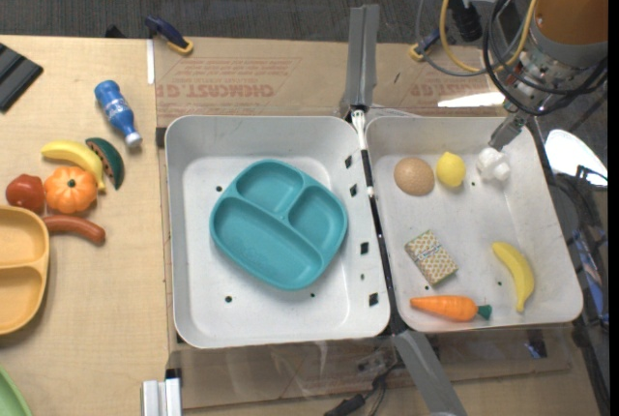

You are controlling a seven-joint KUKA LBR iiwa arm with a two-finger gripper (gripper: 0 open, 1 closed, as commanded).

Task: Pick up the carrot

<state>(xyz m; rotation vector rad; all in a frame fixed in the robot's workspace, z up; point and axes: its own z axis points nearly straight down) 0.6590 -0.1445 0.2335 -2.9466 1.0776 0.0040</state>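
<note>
Carrot (447, 308) lies on its side on the floor of the right bin (566, 303), near the front edge, green tip pointing toward the banana (515, 274) just beside it. A small patterned box (431, 257) sits just behind the carrot; an egg (414, 176) and a lemon (450, 169) lie further back in the same bin.

Arm enters from upper right. End effector (495, 163) hangs over the back right corner of the right bin, beside the lemon and well apart from the carrot. Its tip reads as a pale blur; cannot tell how far apart it stands, and nothing can be made out in its hold.

Left bin (189, 298) carries a teal divided plate (279, 223). Loose toy food and a small blue bottle (116, 111) lie on the desk (68, 46) to the left, not involved.

Progress, judged: nothing done yet. Carrot not lifted or touched. Remaining: travel toward the front of the bin, descend over the carrot, close across its narrow axis, lift. Banana and box crowd it on two sides, so approach from directly above looks safest
</note>
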